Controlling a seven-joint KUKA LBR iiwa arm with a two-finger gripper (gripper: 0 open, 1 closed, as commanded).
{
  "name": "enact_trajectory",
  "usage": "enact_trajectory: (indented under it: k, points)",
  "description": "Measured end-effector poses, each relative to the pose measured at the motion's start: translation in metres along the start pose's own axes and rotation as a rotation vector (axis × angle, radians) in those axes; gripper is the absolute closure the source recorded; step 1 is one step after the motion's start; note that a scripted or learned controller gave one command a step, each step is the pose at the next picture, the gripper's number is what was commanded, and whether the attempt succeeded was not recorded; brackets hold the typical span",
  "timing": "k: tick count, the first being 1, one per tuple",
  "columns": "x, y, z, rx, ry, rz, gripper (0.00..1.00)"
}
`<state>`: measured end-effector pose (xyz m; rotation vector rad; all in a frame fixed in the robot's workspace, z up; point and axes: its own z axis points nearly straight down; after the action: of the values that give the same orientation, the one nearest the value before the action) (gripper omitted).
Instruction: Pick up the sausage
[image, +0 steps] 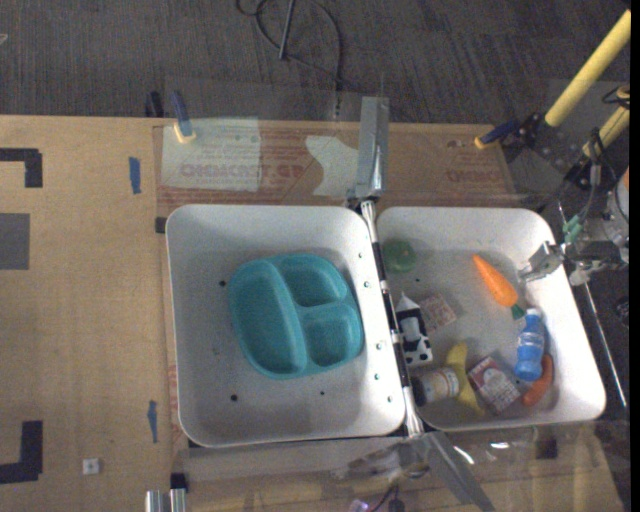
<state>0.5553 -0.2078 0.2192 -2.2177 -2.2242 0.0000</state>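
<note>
currently, left to right: left bin (200, 400) holds a teal divided tray (297, 315), mid-frame. right bin (455, 222) holds clutter: green round item (400, 255), small can (436, 384), yellow piece (458, 358), carrot (495, 280), blue bottle (529, 345). sausage (541, 383), reddish-orange, lies at the bin's lower right, just beside and partly under the bottle's base, long axis slanting lower-left to upper-right. gripper (545, 262) sits at the bin's right rim, right of frame centre, above the sausage in frame; sausage is down-frame from it, near. arm body at frame's right edge, detail blurred. finger state: cannot tell. judgement: approach not yet made; bottle crowds the grasp.
</note>
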Motion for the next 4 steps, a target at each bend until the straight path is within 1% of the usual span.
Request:
enact_trajectory:
  k: [1, 2, 3, 4]
  points:
    - [-0.009, 0.032, -0.021, -0.004, -0.003, 0.041, 0.0]
    - [-0.009, 0.032, -0.021, -0.003, -0.002, 0.041, 0.0]
    - [0.025, 0.002, 0.11, 0.0, -0.001, 0.222, 0.0]
    - [0.025, 0.097, 0.131, -0.002, -0.002, 0.186, 0.0]
